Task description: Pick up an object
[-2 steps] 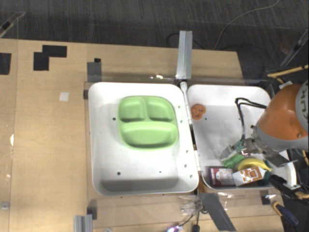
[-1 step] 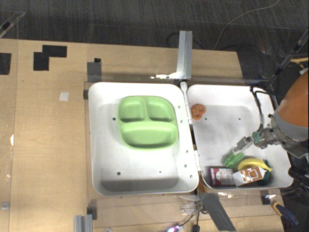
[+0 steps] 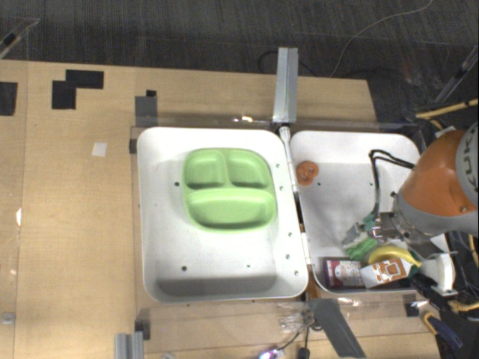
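In the right bin (image 3: 337, 200), my gripper (image 3: 376, 232) is low over a pile at the front right corner. The pile holds a green item (image 3: 358, 247), a yellow banana-like piece (image 3: 394, 258), a white bottle with a brown label (image 3: 384, 274) and a dark red packet (image 3: 341, 271). The gripper's tip sits right at the green item, and the wrist hides the contact. A small orange round object (image 3: 307, 172) lies alone near the bin's back left corner.
The left bin (image 3: 161, 260) holds a green divided plate (image 3: 227, 188). A metal divider (image 3: 294, 200) separates the bins. A black cable (image 3: 382, 159) loops from the arm over the right bin's back. Bare white floor spans the right bin's middle.
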`<state>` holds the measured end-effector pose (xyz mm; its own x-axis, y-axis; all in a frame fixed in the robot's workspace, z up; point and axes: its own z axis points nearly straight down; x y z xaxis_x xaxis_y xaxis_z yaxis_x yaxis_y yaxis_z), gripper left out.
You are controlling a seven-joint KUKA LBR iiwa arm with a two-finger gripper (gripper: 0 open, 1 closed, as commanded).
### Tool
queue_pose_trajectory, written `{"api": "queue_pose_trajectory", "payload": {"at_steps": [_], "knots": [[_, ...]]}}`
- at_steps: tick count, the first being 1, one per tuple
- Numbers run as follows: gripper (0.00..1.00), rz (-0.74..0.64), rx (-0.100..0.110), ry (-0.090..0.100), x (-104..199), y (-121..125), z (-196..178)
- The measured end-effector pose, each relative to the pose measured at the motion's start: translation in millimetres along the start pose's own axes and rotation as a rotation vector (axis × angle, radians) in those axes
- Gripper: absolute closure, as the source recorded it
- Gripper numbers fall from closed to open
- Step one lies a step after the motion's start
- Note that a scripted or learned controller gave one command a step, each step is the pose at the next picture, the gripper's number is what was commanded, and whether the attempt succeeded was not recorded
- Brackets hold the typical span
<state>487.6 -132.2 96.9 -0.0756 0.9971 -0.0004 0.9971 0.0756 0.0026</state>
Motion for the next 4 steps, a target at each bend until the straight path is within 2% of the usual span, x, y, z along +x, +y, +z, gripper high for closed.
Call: {"api": "queue_pose_trajectory", "payload": {"at_steps": [1,2,3,4], "knots": [[0.0,0.089,-0.012,-0.001,-10,35,5],[0.0,-0.027,-0.002,0.0,-23,-1,0],[1.0,-0.031,-0.011,-0.002,-22,3,-11],[1.0,-0.163,-0.004,-0.001,38,46,-120]]}}
